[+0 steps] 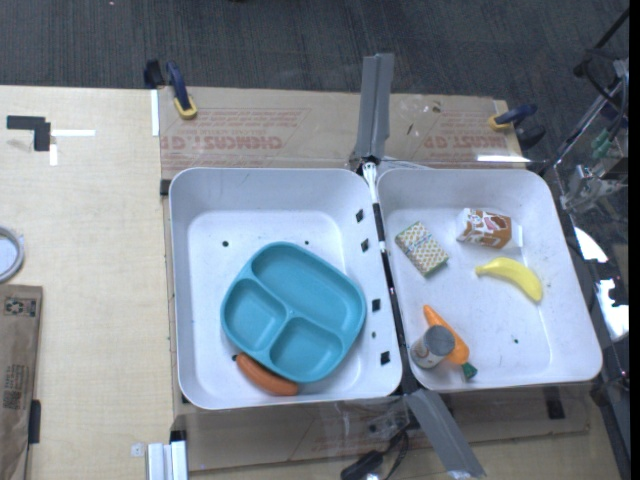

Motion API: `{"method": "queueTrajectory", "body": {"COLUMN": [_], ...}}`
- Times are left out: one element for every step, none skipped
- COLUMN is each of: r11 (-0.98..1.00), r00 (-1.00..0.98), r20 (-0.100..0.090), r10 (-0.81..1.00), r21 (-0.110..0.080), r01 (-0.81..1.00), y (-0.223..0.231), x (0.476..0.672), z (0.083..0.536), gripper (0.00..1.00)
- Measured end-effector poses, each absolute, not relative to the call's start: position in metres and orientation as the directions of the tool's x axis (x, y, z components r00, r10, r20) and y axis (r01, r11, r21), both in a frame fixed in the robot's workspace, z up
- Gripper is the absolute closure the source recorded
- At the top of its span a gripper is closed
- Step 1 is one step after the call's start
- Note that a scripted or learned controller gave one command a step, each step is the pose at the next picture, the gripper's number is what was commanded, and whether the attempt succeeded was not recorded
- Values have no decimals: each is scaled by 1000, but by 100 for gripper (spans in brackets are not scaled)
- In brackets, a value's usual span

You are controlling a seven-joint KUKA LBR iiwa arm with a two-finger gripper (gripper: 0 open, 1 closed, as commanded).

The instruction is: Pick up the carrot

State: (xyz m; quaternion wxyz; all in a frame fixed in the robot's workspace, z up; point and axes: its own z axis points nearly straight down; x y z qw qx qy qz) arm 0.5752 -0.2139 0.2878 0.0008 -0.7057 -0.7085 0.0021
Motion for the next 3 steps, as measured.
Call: {"method": "queueTrajectory", "body": {"r11": [-155, 53, 54], "r00": [155, -53, -54], "r20": [-2, -2, -2], "r10": [988, 999, 999], "r21": [0, -1, -1], "r01": [988, 999, 999], "y": [-212, -209, -209], "x": [596, 564, 564], "z": [312, 348, 348], "gripper": [100, 100, 0]}}
